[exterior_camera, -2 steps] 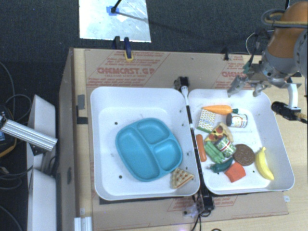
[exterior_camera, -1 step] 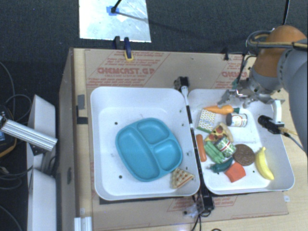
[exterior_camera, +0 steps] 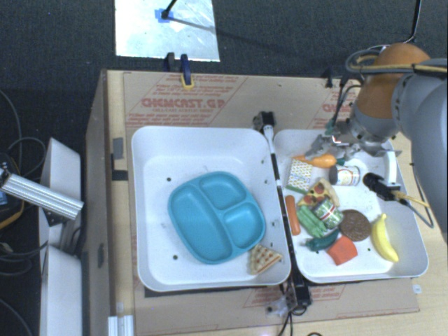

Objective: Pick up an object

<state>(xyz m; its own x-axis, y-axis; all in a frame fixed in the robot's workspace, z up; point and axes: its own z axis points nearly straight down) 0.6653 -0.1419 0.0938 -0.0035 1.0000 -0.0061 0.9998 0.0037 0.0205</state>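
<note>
My gripper (exterior_camera: 327, 144) hangs over the far part of the right bin (exterior_camera: 413, 257). Just below its tip lies a small orange piece (exterior_camera: 323, 161), with a small can (exterior_camera: 346, 176) on its side to the right. Whether the orange piece is touched cannot be made out. Nearer the front lie a pale box (exterior_camera: 301, 174), a green packet (exterior_camera: 320, 216), an orange-red stick (exterior_camera: 291, 215), a brown disc (exterior_camera: 355, 225), a yellow banana (exterior_camera: 382, 239), a red block (exterior_camera: 342, 250) and a teal toy (exterior_camera: 320, 242).
The left bin (exterior_camera: 150, 159) holds a blue divided plate (exterior_camera: 215, 215) and a waffle-patterned wedge (exterior_camera: 264, 259) at its front right corner. A ridge where the two bins meet (exterior_camera: 278, 187) runs between them. The arm's orange band (exterior_camera: 392, 82) rises at the far right.
</note>
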